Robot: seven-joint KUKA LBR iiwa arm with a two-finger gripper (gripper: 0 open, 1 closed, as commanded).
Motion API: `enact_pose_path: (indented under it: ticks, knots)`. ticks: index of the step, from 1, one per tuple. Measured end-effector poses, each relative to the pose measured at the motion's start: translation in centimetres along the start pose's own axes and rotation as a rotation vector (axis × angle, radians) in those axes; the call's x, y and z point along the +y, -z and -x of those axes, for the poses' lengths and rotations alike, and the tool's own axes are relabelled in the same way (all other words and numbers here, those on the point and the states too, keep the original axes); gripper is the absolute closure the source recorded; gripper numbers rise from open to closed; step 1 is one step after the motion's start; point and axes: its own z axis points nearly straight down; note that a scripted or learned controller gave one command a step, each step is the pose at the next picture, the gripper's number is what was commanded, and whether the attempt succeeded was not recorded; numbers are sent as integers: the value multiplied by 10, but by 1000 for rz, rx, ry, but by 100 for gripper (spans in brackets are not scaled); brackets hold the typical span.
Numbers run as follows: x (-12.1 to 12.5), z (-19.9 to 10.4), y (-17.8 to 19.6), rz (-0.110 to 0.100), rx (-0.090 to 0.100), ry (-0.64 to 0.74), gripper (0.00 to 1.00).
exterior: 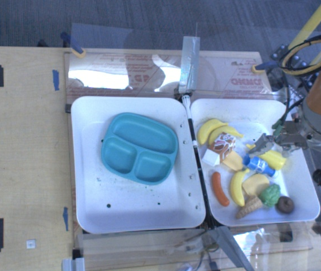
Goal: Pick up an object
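Bright even light, glare on clear panel (143, 72), slightly soft focus

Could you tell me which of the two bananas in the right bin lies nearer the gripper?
The upper banana, curved by the bin's top-left, is nearer the gripper; the other banana lies lower, beside the orange hot dog.

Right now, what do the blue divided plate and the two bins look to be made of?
The blue divided plate looks like moulded plastic with a matte finish: uniform colour, rounded compartment walls, soft highlights. The left bin and right bin look like thin white plastic or coated metal, slightly glossy, with rounded rims and dark scuffs; the view cannot settle which.
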Motion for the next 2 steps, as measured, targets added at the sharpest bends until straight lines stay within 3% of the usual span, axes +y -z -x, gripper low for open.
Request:
enact_pose_path:
  ticks: [1, 2]
  knots:
    - [83, 17, -135, 14, -5, 107, 0]
    - [6, 11, -137, 6, -2, 25, 0]
